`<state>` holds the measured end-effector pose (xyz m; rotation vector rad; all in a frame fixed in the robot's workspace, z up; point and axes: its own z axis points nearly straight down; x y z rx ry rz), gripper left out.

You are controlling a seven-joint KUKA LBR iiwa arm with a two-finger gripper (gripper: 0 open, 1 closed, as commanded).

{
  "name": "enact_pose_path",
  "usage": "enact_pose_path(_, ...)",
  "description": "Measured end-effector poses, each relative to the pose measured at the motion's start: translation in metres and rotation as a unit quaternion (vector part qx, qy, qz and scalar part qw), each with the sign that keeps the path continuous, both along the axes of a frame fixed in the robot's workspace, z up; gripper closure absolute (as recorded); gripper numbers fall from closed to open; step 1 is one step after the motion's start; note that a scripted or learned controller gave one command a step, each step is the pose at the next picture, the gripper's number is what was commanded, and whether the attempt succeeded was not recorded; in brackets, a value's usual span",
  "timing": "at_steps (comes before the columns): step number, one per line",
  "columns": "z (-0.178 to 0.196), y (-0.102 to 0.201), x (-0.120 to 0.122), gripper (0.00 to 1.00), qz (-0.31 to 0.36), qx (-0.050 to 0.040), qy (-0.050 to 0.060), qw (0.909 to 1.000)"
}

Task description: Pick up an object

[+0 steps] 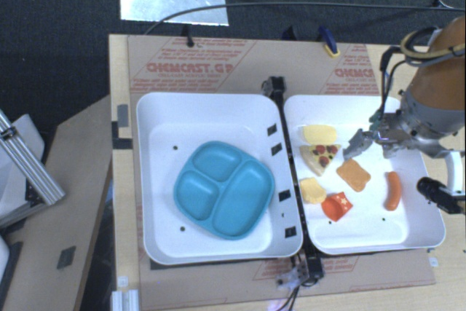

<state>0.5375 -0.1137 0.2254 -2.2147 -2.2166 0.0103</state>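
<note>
The right bin holds several toy food pieces: a pale yellow piece, a pizza slice, a brown toast piece, an orange-red sausage, a small yellow chunk and a red piece. My gripper hangs over the upper middle of this bin, just above the toast piece and right of the pizza slice. Its two grey fingers stand apart with nothing between them. One fingertip points toward the pizza slice.
A blue divided plate lies in the left bin. A black divider with clips runs between the bins. The arm's orange band and a black cable loop rise at the right. A metal frame stands off the bench at left.
</note>
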Motion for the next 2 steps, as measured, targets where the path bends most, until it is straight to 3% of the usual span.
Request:
enact_pose_path(1, 0.006, 0.0, 0.003, 0.0, 0.001, -0.0008, -0.006, 1.0)
enact_pose_path(2, -0.057, -0.001, 0.0, 0.0, 0.0, -0.0002, -0.003, 1.0)
